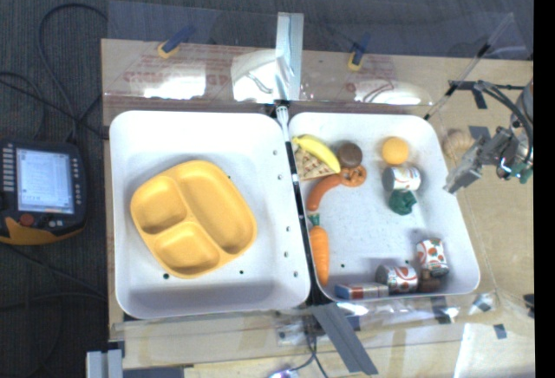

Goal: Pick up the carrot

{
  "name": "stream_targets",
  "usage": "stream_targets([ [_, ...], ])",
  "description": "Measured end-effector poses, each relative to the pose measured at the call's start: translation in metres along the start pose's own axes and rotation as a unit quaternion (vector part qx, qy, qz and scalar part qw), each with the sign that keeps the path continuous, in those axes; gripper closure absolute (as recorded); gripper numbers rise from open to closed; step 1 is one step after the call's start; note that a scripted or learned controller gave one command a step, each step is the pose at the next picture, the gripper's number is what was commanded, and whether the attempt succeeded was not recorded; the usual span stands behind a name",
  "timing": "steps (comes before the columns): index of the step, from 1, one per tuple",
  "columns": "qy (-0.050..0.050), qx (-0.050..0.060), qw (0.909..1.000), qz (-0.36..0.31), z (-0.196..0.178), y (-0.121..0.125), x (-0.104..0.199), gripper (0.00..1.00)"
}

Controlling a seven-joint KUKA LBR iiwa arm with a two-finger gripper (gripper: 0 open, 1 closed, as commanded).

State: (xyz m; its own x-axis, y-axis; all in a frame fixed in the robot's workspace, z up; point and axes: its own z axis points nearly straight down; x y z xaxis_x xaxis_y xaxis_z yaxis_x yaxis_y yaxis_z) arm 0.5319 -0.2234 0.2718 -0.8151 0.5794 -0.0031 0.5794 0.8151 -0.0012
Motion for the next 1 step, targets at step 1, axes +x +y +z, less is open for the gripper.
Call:
stream_targets([
  [1, -0.001, -0.001, 1.0000, 0.000, -0.0195, -0.0277, 0.0380, 1.00],
])
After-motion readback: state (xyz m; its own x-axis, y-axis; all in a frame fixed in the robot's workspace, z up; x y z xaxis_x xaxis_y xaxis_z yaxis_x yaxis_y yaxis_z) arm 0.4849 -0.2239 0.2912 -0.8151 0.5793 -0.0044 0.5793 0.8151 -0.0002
